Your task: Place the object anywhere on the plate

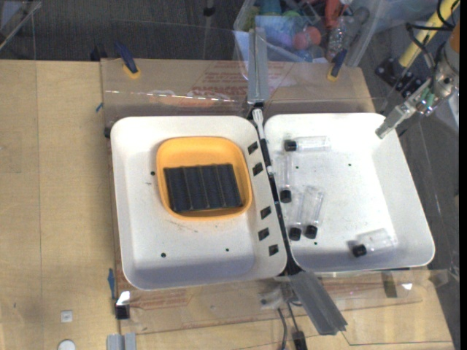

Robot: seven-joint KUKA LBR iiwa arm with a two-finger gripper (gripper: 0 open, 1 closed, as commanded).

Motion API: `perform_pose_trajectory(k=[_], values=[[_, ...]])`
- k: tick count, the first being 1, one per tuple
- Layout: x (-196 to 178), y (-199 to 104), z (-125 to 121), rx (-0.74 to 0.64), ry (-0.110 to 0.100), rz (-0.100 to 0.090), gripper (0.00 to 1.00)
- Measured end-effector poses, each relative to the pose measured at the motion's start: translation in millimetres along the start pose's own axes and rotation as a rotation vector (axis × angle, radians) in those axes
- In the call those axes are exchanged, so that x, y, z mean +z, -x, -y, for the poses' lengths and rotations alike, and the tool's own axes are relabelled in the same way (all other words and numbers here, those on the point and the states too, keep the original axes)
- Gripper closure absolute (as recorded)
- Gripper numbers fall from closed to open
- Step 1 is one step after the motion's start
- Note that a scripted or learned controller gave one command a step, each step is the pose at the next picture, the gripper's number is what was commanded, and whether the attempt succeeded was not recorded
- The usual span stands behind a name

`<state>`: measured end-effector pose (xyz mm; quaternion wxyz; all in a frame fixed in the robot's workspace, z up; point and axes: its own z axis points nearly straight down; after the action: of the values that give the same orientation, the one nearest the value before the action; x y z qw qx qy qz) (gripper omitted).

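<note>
A dark ridged block (pixel 203 187) already lies flat in the orange plate (pixel 166 154), its long axis running left to right and its grooves crossing it, with a narrow orange margin on every side. The plate sits in the left bin (pixel 139 257), with bare white floor all round it. In the right bin (pixel 412 224) several clear vials (pixel 307 145) with black caps lie scattered. The gripper (pixel 389 122) hangs at that bin's upper right corner; its state can't be made out.
</note>
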<state>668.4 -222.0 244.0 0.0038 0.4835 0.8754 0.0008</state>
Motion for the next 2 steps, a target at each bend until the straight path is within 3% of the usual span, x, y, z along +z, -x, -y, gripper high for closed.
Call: perform_pose_trajectory(k=[1,2], values=[[1.0,-0.7,-0.4,-0.131,-0.002,-0.002,0.00],[-6.7,-7.2,5.8,-0.178,-0.003,-0.004,0.00]])
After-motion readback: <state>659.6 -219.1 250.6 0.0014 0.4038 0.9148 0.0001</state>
